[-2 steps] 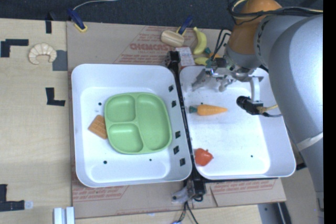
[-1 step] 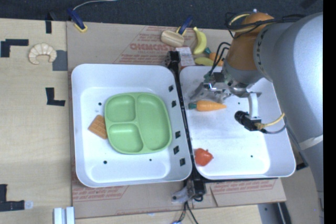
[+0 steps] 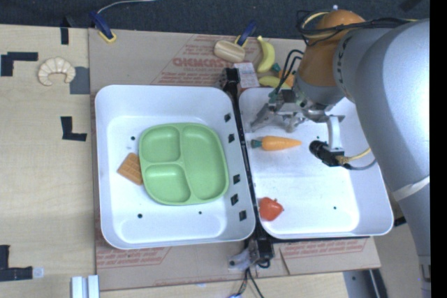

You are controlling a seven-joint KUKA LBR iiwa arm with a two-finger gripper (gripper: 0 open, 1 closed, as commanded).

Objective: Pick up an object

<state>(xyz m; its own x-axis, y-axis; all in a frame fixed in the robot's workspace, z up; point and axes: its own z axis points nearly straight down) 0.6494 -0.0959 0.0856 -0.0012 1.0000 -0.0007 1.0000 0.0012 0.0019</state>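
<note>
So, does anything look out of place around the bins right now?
Yes. A croissant lies alone on the bench far left, and a banana and a bread roll sit outside the bins behind the right bin. An orange cracker is tucked under the green tray.

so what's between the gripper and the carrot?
Nothing: bare white floor of the right bin separates gripper from carrot in the camera view.

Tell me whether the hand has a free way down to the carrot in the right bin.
Probably yes. The carrot lies alone on the bare floor of the right bin, just below the hand in the view. Nothing covers it, and the tomato sits well away.
</note>
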